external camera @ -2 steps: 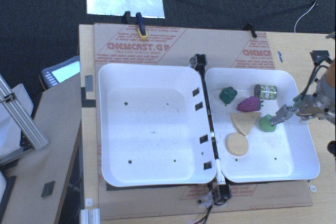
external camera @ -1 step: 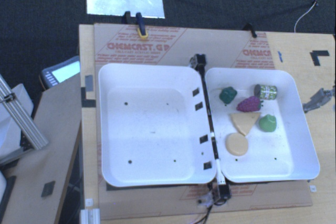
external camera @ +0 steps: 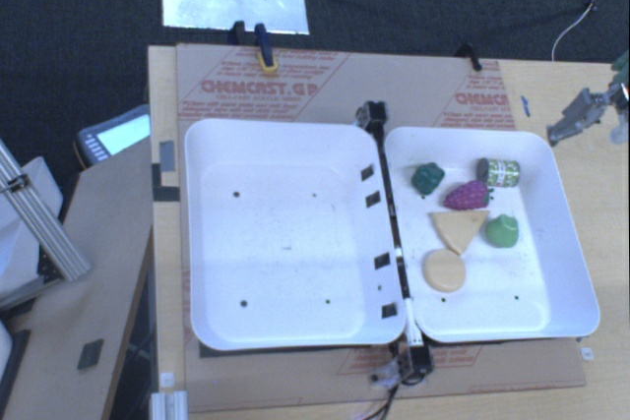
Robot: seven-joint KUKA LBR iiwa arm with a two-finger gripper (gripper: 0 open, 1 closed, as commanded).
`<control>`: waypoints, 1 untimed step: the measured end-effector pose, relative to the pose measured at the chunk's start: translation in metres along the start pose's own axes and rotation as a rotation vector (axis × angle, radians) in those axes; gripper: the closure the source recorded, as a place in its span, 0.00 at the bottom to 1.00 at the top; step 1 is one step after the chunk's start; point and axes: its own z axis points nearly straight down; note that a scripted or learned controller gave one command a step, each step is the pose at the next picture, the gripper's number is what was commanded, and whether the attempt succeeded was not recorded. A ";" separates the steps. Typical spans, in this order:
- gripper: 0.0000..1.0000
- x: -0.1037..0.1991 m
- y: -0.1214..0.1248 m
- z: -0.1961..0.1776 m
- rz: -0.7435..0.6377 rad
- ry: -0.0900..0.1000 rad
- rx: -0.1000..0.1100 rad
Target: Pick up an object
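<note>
Camera view: gripper [external camera: 588, 113] is at the far right edge of the bench [external camera: 162, 241], outside the right bin [external camera: 566, 241], just off its back-right corner. Small and partly cut off by the frame edge, so I cannot tell its state. Nothing seen between them.

All candidate objects are in the right bin, clustered in its back half toward the middle:
- dark green lumpy item [external camera: 427, 178], nearest the divider side, toward the back edge
- small can with green-and-white label [external camera: 499, 173], lying on its side near the back-right corner
- purple bunch of grapes [external camera: 467, 196], between the dark green item and the can, slightly forward of both, close to the can
- pale yellow wedge [external camera: 458, 230], just in front of the grapes, touching or nearly so
- bright green rounded item [external camera: 502, 231], just right of the wedge
- tan round disc [external camera: 444, 271], in front of the wedge, at its tip, roughly mid-bin

Front part of the right bin carries only small dark dots.

Left bin [external camera: 212, 310] sits edge to edge with the right one; black clips [external camera: 373, 200] run along the shared edge.

Both bins rest on a printed cardboard sheet [external camera: 295, 84] on the bench. An orange-handled clamp [external camera: 266, 54] sits at the sheet's back edge.
</note>
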 end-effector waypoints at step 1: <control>0.00 0.063 0.084 0.102 0.002 0.003 0.013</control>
